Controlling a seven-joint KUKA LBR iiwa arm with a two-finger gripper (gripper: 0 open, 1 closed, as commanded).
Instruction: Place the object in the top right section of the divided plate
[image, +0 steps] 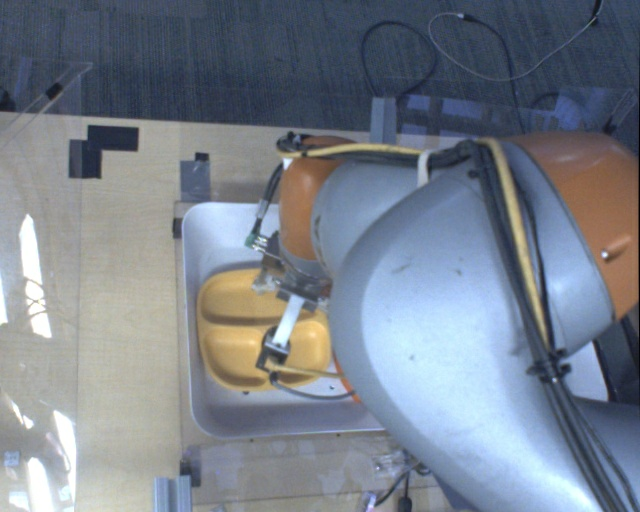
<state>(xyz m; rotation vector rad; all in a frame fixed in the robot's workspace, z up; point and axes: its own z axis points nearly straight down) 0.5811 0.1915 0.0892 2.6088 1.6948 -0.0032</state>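
Arm: the grey arm (470, 330) is seen coming in from the right of the frame, and most of the right half is covered by it. An orange band (298, 205) is seen above the wrist, upper centre.
Gripper: the gripper (289, 288) is placed at the centre of the frame, over the upper right part of the plate. It is masked from above by the wrist, so how far open it is cannot be told, nor whether anything is held.
Plate: a yellow divided plate (222, 345) is laid flat in the bin, centre-left of the frame. A raised ridge is seen running across it, with one section above and one below on its left side. Its right side is partly covered by the arm.
Object: its place cannot be told from this angle.
Bin: a white bin (225, 235) is set left of centre with the plate inside it. Bare white floor is left showing above and below the plate.
Bench: a pale wooden bench (100, 350) is spread across the left of the frame. A black L-shaped mark (100, 145) is seen on it, upper left.
Floor: a dark floor (200, 50) is seen along the top edge, with thin cables (480, 55) looped on it at upper right.
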